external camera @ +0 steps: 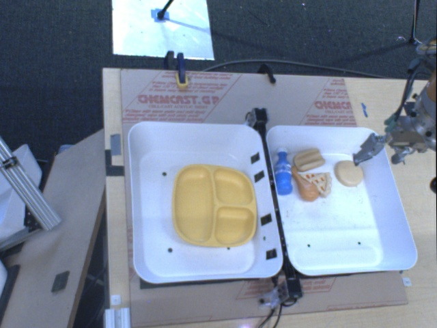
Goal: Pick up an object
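**Gripper poised at the right bin's far corner, toys lying below it**

Nearest the camera, the front halves of both white bins lie bare. The left bin (147, 183) holds a yellow divided plate (214, 205), lying flat near its middle with three compartments facing up.

The right bin (389, 244) touches the left one along a shared edge marked by small black clips. Its objects sit in a loose cluster in the far half. A small blue bottle (283, 173) lies just beside the shared edge, its white cap pointing away from the camera. Just to its right is an orange wedge (313, 184) with a pale, spotted face like a cheese slice, and touching it on the far side a tan hot dog bun (308, 159). A little further right, apart from the wedge, rests a round beige biscuit (349, 174).

The gripper (372, 147) hangs over the far right corner of that bin, just above and to the right of the biscuit. One grey finger slants down toward the biscuit; whether the fingers are apart or together cannot be told, and nothing is seen between them.

Beyond the bins lies a brown board printed with red lettering (179, 100), then dark carpet.
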Tool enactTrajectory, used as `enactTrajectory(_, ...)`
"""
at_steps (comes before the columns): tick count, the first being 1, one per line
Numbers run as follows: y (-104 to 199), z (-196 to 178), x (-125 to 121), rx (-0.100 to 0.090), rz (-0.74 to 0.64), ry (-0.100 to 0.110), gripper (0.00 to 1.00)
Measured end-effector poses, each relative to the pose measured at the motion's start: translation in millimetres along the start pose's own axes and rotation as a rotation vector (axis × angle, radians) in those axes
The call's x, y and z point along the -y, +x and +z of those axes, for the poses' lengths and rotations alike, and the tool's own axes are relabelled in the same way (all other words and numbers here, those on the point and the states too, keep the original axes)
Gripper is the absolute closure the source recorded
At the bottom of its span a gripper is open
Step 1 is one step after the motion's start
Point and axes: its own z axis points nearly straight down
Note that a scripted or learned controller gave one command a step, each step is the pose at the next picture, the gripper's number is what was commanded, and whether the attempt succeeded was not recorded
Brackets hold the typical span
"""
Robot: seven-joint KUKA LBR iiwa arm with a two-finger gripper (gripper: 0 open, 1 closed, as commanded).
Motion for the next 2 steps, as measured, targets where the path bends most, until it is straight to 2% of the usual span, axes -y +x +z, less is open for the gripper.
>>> enactTrajectory(1,0.4,-5.3,-1.8,0.002,-0.002,-0.010,0.00)
enactTrajectory(2,-5.4,38.1,-0.9,0.001,0.000,-0.006,0.00)
